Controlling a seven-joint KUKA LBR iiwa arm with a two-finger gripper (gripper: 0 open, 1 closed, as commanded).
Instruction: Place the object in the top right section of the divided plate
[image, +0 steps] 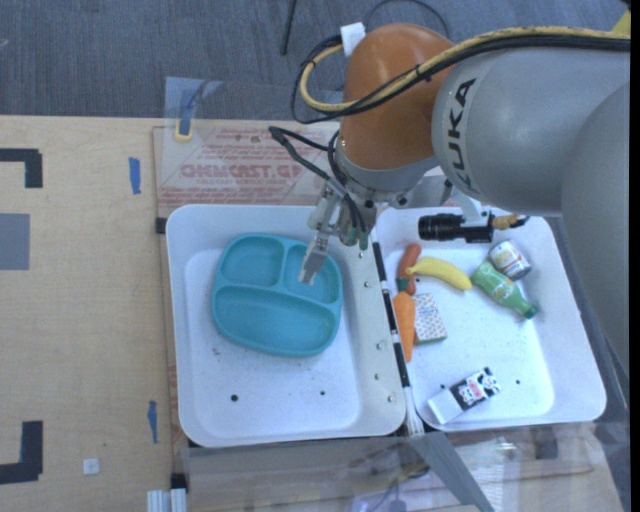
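Observation:
A teal divided plate (262, 318) lies in the left bin (200, 400), with two small sections at the back and one long section in front. My gripper (313, 266) hangs over the plate's top right section, its tip low and close to that section's floor. I see no object lying in any section of the plate. The loose objects lie in the right bin (560, 390): a yellow banana (446, 272), an orange carrot (404, 322), a small red-orange piece (410, 258), a green bottle (503, 290) and a small can (511, 259).
A patterned flat pack (431, 318) lies beside the carrot. A black-and-white carton (469, 392) rests near the right bin's front edge. The ridge between the bins (390, 340) runs just right of the plate. The grey arm (520, 110) spans the back right.

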